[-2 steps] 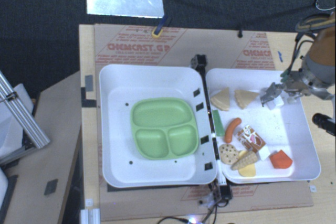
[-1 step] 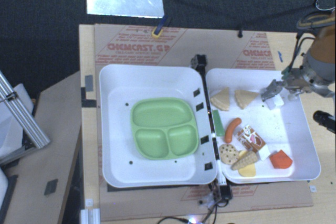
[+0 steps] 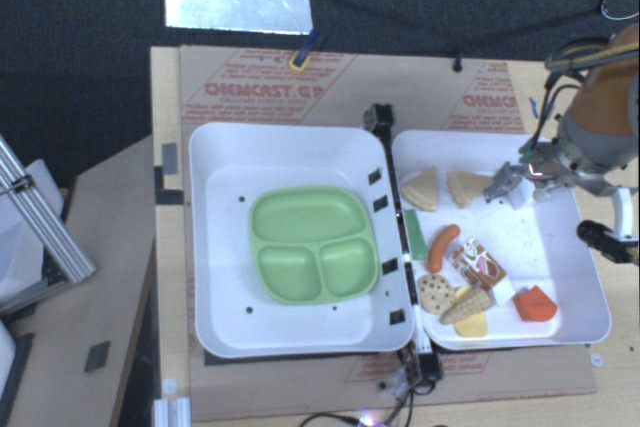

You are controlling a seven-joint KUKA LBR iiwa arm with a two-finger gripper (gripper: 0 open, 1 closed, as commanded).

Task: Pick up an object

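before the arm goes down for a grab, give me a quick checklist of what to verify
1. Gripper over the right bin, where the items are: ok.
2. A target under it: ok, a tan wedge lies just beside the gripper.
3. Nothing already held: cannot tell, the view is too small.
4. Target standing apart from its neighbours: ok, a second wedge lies apart from it.
5. Crowding elsewhere: not ok, the cookie, sausage and wrapped snack bunch together.
6. Green tray out of the way in the left bin: ok.
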